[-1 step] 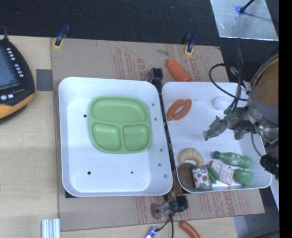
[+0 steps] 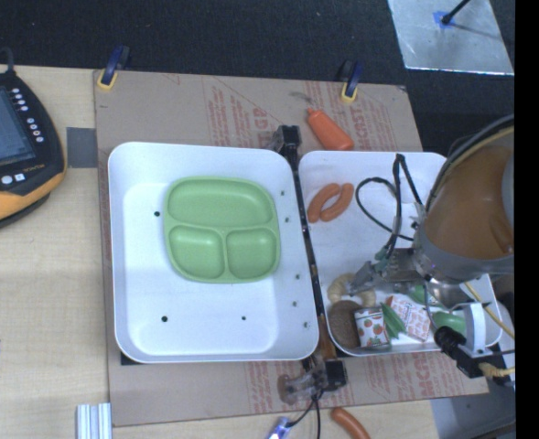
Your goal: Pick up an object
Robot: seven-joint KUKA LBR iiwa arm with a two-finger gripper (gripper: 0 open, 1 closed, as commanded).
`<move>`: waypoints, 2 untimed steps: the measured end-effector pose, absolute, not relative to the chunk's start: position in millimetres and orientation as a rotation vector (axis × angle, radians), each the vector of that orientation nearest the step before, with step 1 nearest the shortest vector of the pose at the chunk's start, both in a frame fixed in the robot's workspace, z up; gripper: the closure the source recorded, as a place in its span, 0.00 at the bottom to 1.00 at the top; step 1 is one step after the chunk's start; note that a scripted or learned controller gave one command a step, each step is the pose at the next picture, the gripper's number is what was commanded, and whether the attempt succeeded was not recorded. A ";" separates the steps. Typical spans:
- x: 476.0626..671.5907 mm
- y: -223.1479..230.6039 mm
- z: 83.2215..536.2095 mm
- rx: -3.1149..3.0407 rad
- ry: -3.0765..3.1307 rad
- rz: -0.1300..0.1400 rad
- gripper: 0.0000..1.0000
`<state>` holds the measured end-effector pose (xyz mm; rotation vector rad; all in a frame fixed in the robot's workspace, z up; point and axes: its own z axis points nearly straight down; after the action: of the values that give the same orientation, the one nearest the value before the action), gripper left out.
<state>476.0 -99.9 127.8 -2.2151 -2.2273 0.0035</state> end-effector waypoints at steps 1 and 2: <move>530.2 -141.9 96.7 -2.220 -2.231 -0.008 0.00; 501.2 -188.7 96.6 -2.223 -2.231 -0.009 0.00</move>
<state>501.2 -188.7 96.6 -2.2226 -2.2305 -0.0085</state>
